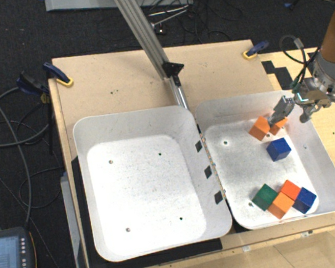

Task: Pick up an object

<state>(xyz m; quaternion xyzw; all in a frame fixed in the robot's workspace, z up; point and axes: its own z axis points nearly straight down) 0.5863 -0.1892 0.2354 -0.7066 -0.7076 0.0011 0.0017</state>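
- In the right bin (318, 139), near its upper right corner, the gripper (289, 111) is seen beside an orange block (259, 128); whether the block is touched cannot be told.
- The fingers are taken to be spread, one dark finger (279, 111) angled toward the block and the other lying further right, with nothing seen between them.
- The step in hand is judged to be the approach: no block is lifted, and a grasp is not yet made.
- A small orange piece (277, 124) is seen just under the finger tip, beside the orange block; what it is cannot be made out.
- For the next move, the spread fingers would need to be brought over the block so that two flat faces are straddled, then closed and raised.
- A blue block (278, 149) lies just below the orange one, apart from it, so some room for a finger is left.
- At the bin's lower edge a tight cluster is formed by a green block (265, 197), two orange blocks (285, 199) and a second blue block (304, 199), all touching.
- The blocks are small cubes with flat faces and matte, saturated colour, probably rigid.
- Both bins are shallow, white, faintly speckled trays with rounded corners; the left bin (92, 172) sits beside the right on a pale board (116, 82).
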